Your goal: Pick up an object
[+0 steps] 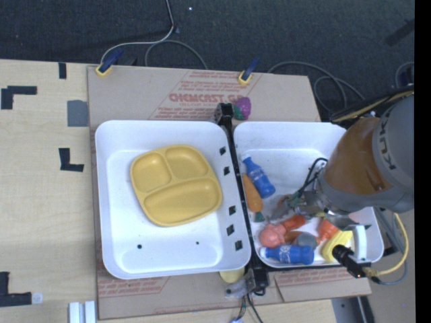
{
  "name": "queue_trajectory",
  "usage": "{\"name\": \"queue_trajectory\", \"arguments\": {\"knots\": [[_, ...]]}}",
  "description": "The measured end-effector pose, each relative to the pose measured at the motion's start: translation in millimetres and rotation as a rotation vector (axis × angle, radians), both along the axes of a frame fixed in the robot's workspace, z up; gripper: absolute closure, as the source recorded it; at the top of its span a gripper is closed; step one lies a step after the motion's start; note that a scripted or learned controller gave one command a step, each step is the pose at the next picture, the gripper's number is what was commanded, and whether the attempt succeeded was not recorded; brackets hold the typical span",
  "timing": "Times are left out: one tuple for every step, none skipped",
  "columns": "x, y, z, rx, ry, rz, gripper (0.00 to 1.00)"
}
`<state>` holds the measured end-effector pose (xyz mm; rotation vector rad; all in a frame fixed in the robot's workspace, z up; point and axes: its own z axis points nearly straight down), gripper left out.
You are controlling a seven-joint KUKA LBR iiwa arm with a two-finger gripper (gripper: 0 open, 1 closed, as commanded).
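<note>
My arm comes in from the right edge of the frame, and its orange band covers much of the right bin's far side. My gripper sits low in that bin, lower right of centre, but it is a dark tangle under my own wrist, and I cannot tell how my jaws stand or whether anything is between them.

Around it lies a pile: a blue bottle tilted toward the divider, an orange carrot-like piece just beside it, a pinkish lump, a second blue bottle along the lower wall, and a yellow piece partly cut off by my arm. A grey shape between them is too blurred to name.

The left bin holds a yellow tray. A purple thing peeks above the bins.
</note>
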<state>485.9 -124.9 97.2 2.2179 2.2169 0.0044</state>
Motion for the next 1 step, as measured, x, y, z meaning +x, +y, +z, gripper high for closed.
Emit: {"name": "queue_trajectory", "arguments": {"knots": [[49.2, 105.5, 92.3, 0.006, -0.004, 0.015, 1.0]]}}
